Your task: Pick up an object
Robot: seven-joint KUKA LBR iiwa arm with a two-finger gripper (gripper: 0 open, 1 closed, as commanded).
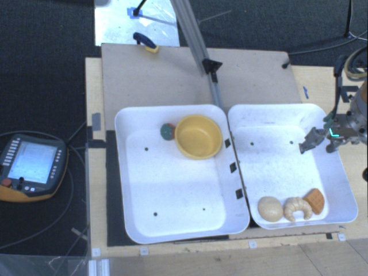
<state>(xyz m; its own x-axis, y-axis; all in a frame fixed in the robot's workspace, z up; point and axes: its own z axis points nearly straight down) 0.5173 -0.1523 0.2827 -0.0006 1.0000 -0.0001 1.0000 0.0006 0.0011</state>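
My gripper [322, 143] hangs over the right edge of the right bin [270, 122], its two dark fingers spread apart with nothing between them. In that bin's near corner lie a pale round bun [270, 209], a croissant [298, 208] and a small orange waffle-like piece [314, 200], side by side and well below the gripper. The left bin [172, 211] holds a yellow bowl [198, 137] at its far right, with a small dark green ball [167, 131] touching the bowl's left side.
A grey metal pole [195, 36] slants across the board behind the bins, ending at a black clamp [211, 66]. A teach pendant [30, 165] lies on the floor at left. Cables [356, 68] hang near the arm at the right.
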